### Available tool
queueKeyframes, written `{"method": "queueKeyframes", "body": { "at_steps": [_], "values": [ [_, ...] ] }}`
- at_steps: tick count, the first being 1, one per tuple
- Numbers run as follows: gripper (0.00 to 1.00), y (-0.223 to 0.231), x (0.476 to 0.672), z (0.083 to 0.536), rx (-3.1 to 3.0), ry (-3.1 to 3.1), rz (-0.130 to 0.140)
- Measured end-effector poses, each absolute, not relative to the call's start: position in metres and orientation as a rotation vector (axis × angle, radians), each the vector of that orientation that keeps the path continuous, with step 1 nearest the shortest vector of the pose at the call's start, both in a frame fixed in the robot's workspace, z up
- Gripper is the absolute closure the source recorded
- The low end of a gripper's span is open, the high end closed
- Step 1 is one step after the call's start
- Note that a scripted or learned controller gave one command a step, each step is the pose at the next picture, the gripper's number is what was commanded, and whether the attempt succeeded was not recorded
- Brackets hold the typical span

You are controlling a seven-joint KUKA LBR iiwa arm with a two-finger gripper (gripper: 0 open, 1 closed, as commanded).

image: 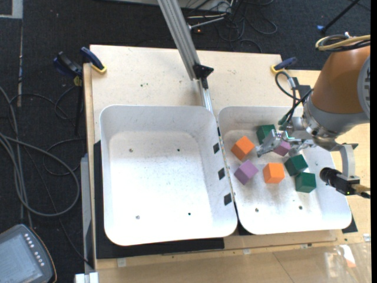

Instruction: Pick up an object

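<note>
Several coloured blocks lie in the right bin. An orange block and a purple block sit near its left wall. Another orange block rests at the middle. One green block lies towards the back, and two more green blocks lie on the right. My gripper is low over the bin's back middle, between the rear green block and a pinkish-purple block that it partly covers.
The left bin stands beside the right one, sharing a raised middle wall. A slanted metal pole rises from the bench's back. Blue-and-yellow clamps grip the bench corners. Cables lie on the dark floor around it.
</note>
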State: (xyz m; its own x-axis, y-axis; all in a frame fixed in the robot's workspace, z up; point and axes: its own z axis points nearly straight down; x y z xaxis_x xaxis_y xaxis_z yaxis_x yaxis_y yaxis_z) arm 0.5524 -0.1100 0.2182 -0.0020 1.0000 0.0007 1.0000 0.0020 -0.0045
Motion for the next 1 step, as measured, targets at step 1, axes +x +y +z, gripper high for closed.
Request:
{"method": "queueKeyframes", "body": {
  "at_steps": [1],
  "values": [
    [0.00, -0.1102, 0.5528, 0.2200, -2.221, -2.220, 0.002]
  ]
}}
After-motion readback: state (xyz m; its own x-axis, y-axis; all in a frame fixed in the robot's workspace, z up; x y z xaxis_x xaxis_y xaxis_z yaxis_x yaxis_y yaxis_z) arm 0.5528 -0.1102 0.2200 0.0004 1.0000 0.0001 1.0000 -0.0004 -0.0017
